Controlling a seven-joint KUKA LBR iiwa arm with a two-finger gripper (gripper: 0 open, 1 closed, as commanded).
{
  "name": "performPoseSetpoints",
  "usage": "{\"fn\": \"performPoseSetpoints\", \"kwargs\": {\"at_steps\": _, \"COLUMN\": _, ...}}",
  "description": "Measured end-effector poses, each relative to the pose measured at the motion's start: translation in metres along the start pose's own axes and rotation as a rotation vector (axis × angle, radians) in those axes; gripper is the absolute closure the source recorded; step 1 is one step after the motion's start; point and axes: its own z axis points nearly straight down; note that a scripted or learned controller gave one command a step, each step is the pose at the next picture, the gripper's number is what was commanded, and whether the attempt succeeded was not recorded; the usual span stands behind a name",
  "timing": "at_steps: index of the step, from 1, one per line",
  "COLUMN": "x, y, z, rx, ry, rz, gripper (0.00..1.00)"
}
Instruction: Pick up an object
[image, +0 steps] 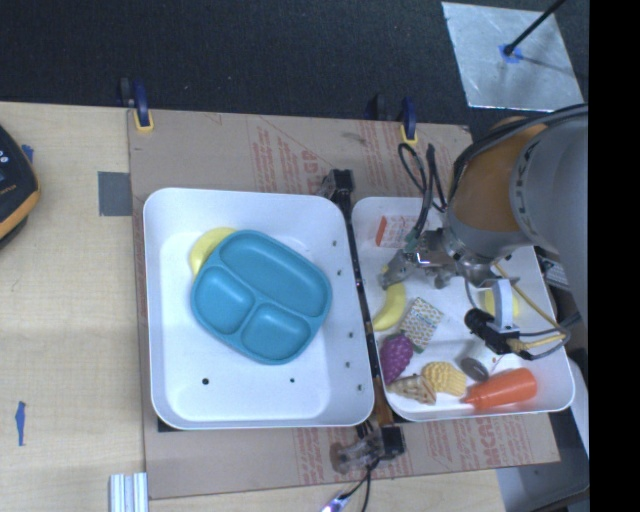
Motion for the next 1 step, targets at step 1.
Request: {"fn": "performPoseSetpoints", "kwargs": {"at_steps": 1, "x": 0.0013, "y": 0.0425, "z": -0.0012, "rx": -0.003, "ry": 0.001, "rz": 0.001, "gripper": 0.0}}
